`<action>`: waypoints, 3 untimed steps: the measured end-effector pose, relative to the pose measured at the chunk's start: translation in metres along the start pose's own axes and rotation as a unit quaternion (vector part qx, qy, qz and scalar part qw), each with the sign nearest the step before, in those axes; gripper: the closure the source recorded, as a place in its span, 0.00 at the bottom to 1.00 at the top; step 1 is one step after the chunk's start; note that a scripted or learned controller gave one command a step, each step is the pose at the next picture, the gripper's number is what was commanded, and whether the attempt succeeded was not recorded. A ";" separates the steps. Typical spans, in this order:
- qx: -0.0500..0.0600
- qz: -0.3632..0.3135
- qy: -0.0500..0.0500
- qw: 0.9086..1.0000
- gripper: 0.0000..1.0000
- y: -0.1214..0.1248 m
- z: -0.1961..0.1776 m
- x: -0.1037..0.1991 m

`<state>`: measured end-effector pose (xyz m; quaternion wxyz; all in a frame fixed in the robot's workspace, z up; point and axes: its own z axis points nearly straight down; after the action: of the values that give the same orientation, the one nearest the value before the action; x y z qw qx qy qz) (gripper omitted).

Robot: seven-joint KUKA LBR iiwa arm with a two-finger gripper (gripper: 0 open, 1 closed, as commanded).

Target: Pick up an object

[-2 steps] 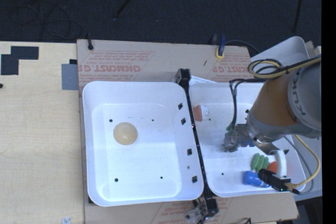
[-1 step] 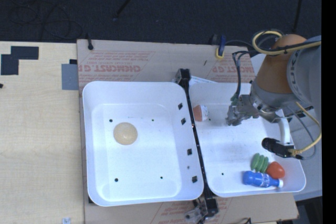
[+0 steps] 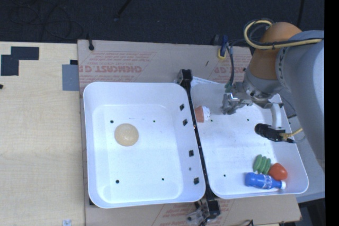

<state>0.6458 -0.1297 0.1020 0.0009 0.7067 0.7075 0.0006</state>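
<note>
My gripper (image 3: 230,104) hangs over the far part of the right bin (image 3: 233,188), below the grey wrist that reaches in from the right. A small orange and white piece (image 3: 202,113) lies to its left, close to the divider between the bins and apart from the gripper. In the near right corner of this bin lie a green item (image 3: 261,163), a red item (image 3: 278,171) and a blue bottle (image 3: 263,181) on its side. A pale round disc (image 3: 126,134) rests in the left bin (image 3: 95,166). Nothing shows between the gripper's tips.
The two bins touch along a black clipped divider (image 3: 192,135). They sit on a cardboard sheet (image 3: 132,63) on a wooden bench. The arm's bulk covers the right bin's far right corner.
</note>
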 end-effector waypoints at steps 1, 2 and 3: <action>-0.002 -0.004 0.002 1.000 1.00 0.000 -0.091 0.107; 0.003 -0.001 0.000 1.000 1.00 -0.002 -0.085 0.125; -0.005 -0.004 0.002 1.000 1.00 0.000 -0.214 0.194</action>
<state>0.6454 0.0641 0.3158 0.0028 0.7041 0.7100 0.0055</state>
